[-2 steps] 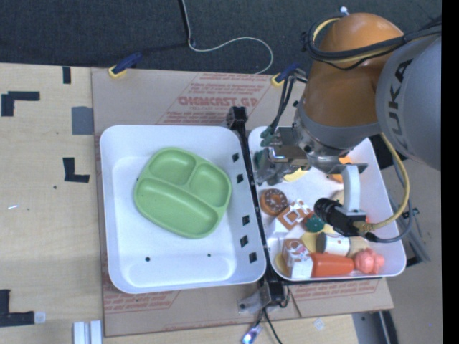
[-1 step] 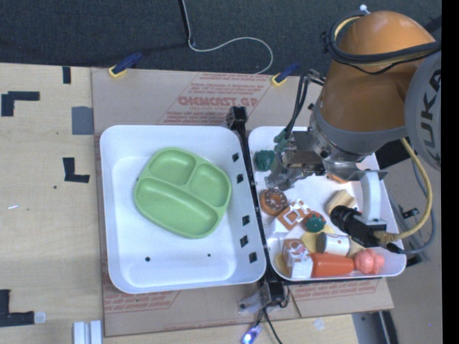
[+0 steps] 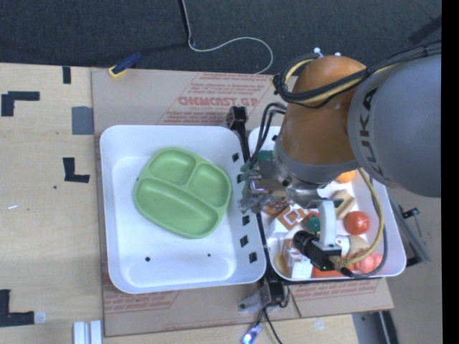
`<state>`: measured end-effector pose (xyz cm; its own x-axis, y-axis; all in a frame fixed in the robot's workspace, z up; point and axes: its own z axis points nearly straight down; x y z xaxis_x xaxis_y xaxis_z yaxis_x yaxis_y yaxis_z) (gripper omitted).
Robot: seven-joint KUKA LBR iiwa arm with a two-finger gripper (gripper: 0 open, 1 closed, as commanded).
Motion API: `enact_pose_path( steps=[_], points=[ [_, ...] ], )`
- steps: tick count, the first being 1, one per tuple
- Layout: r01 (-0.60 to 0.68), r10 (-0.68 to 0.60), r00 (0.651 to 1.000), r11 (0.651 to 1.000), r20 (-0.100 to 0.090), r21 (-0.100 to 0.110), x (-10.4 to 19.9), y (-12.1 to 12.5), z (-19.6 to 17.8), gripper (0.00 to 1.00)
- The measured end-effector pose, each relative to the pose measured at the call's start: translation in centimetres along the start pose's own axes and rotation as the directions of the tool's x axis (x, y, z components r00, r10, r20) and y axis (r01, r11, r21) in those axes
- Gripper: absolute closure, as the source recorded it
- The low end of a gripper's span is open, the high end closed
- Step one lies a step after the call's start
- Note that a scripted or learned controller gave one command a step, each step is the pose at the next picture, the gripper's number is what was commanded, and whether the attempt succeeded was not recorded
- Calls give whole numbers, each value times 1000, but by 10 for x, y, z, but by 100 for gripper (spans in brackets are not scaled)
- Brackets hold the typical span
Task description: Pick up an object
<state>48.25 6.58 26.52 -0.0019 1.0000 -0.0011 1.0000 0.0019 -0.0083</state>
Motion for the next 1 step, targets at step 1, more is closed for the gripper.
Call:
enact_pose_path(
  steps=[1],
  points=[
    [-1,1,1000,1000,-1,-11,-22,1,-79,100]
  ],
)
